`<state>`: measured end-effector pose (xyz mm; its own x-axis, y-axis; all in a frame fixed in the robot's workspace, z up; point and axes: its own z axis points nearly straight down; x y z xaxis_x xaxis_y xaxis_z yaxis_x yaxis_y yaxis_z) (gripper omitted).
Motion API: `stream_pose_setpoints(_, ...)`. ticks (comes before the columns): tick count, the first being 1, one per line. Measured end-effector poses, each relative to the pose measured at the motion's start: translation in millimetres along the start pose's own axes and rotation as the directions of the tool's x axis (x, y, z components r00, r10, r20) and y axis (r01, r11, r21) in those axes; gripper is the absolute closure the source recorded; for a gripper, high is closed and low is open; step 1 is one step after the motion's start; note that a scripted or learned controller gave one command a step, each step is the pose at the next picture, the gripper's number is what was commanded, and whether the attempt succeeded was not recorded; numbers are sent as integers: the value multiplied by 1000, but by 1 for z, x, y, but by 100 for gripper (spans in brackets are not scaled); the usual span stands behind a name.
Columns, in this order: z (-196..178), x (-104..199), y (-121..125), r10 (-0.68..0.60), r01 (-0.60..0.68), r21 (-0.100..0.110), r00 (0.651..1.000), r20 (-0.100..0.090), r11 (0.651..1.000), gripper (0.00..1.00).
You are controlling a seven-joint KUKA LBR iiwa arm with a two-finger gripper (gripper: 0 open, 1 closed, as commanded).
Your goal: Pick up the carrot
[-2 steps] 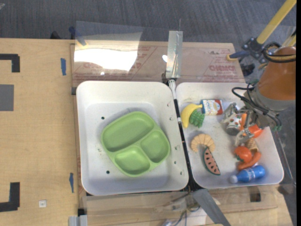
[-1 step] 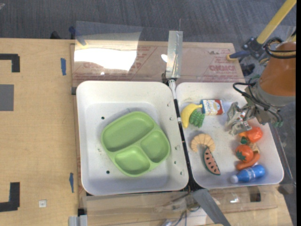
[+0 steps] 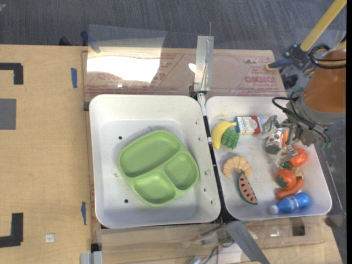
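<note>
- I see the two white bins side by side on the bench: the left bin [image 3: 104, 114] carries just a green divided plate [image 3: 158, 167], set toward its middle, presumably as the drop spot, well away from the clutter.
- The right bin [image 3: 324, 205] holds all the toys, so I judge the picking belongs here.
- The arm [image 3: 325, 89] reaches in over the right bin's far right corner, its orange band above the wrist.
- The gripper [image 3: 286, 147] hangs low over the right edge's cluster; I cannot tell its state from this slant.
- The carrot [image 3: 290, 187] I take to be the orange piece lying near the right edge, toward the near right corner, just beside a blue bottle [image 3: 290, 203] and under a red-orange toy [image 3: 286, 176].
- A banana [image 3: 221, 131], a croissant [image 3: 237, 165] and a watermelon slice [image 3: 247, 188] lie along the bin's left side, well apart from it.
</note>
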<state>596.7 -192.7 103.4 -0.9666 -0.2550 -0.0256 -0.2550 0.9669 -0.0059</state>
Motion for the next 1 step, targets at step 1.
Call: stream_pose_setpoints(1,15,4,-27,95,-95,-2,995,-12,995,0)
